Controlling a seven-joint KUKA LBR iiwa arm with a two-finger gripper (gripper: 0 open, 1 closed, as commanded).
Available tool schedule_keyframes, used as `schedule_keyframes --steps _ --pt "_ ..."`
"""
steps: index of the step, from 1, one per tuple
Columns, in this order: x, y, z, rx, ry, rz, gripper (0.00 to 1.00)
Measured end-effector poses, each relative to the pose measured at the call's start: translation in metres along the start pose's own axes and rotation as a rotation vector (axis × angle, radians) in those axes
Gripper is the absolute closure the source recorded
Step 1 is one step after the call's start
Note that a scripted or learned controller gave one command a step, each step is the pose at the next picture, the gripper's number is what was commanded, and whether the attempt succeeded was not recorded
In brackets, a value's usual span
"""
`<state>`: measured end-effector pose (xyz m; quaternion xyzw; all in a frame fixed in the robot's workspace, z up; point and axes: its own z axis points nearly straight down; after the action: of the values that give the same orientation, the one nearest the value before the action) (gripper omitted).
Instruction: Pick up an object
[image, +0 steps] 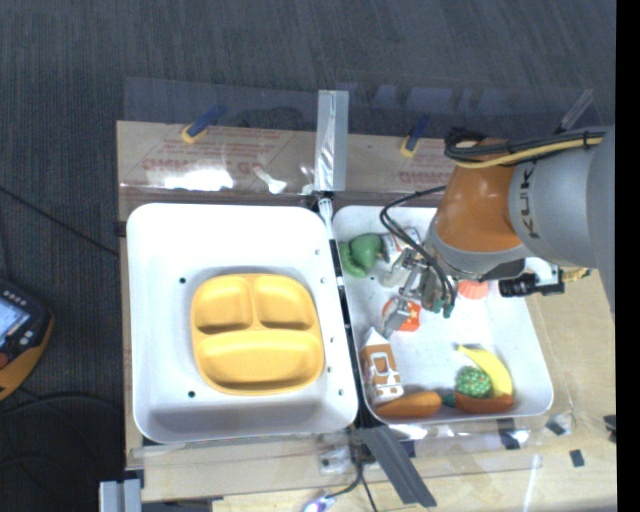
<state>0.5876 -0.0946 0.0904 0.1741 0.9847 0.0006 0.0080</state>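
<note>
The small orange and white toy (403, 318) lies in the right bin (535, 345), near the middle of it and a bit toward the wall that splits the two bins. It sits right under the gripper (412, 297), which hangs just above it, so close that they may be touching. I think this is the thing to grab, and the gripper only has to go straight down. The toy is too small to say which way its long side points. I cannot tell if the gripper is spread or closed, and I cannot see the toy held in it.

Up and to the left of the toy is a green toy (360, 252), near the top corner of the bin. Below the toy is a small orange box (380, 367), and below that a carrot (408, 404). Farther off to the lower right are a banana (491, 368) and a green bumpy ball (473, 381). The white floor around the toy is bare, so there is some room.

To the left of the toy, past the wall, the left bin (160, 250) holds a yellow tray (258, 332).
</note>
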Motion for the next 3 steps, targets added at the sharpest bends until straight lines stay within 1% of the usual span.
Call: schedule_keyframes --steps 1,2,3 --pt "-0.001 0.0 -0.011 0.001 -0.004 0.0 1.0" --pt "-0.001 0.0 -0.011 0.001 -0.003 0.0 0.0" --pt "0.034 -0.014 -0.004 -0.003 -0.01 0.071 0.0"
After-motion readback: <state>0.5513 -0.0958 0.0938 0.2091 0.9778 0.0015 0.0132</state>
